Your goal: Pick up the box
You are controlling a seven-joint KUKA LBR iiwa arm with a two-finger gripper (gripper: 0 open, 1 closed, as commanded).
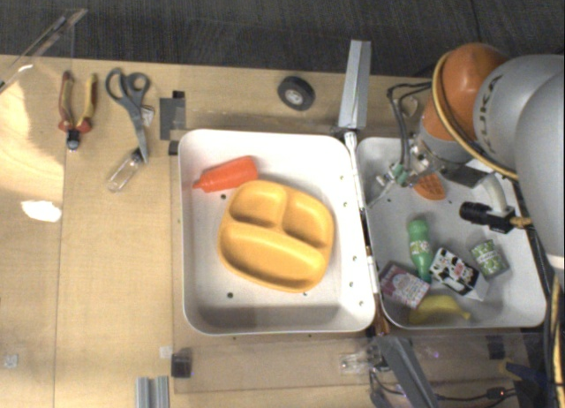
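Two small boxes lie in the right bin (530, 313). One is a black-and-white box (455, 271), near the front beside a green can (488, 257). The other is a pink-purple box (403, 286) at the front left corner, next to a banana (439, 308). My gripper (399, 173) hangs over the bin's back left corner, well behind both boxes and apart from them. A small orange item (430, 187) sits just to its right. The grey arm with its orange band (463, 88) covers the back of the bin.
A green bottle (418, 245) stands between the gripper and the boxes. The left bin (199, 309) holds a yellow divided tray (276, 234) and an orange carrot (226, 175). Scissors (132, 106), pliers (75, 106) and a tape roll (297, 93) lie on the bench behind.
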